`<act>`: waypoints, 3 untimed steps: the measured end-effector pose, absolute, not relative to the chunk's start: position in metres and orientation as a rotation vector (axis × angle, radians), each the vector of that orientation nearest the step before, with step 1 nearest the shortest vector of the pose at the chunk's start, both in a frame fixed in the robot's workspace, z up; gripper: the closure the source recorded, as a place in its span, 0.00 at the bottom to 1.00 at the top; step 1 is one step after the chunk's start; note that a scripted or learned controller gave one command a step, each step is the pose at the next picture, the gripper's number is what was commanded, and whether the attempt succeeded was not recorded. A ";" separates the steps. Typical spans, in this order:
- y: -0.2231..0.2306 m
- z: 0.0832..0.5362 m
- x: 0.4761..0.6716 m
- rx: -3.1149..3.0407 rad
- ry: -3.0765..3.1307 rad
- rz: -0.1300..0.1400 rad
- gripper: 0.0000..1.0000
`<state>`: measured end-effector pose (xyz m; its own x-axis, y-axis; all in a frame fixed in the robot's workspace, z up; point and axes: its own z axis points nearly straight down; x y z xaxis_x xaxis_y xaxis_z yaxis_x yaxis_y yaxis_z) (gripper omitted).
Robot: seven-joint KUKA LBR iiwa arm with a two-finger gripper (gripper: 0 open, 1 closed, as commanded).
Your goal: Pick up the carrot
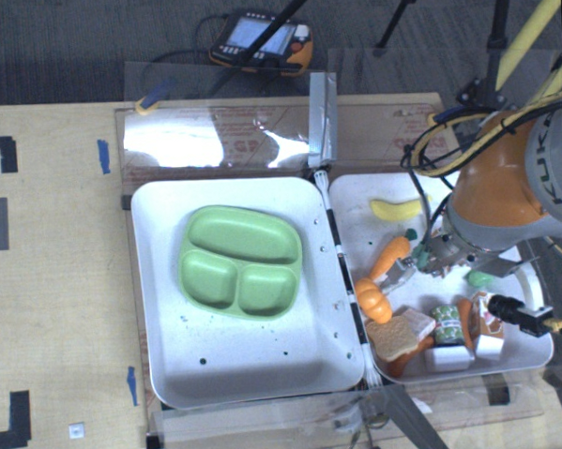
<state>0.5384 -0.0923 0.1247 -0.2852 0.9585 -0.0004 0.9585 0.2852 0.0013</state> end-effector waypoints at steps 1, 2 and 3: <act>-0.105 0.122 0.531 2.094 2.344 0.000 0.00; -0.107 0.087 0.584 1.815 2.560 0.004 0.00; -0.113 0.087 0.564 1.401 2.808 0.002 0.00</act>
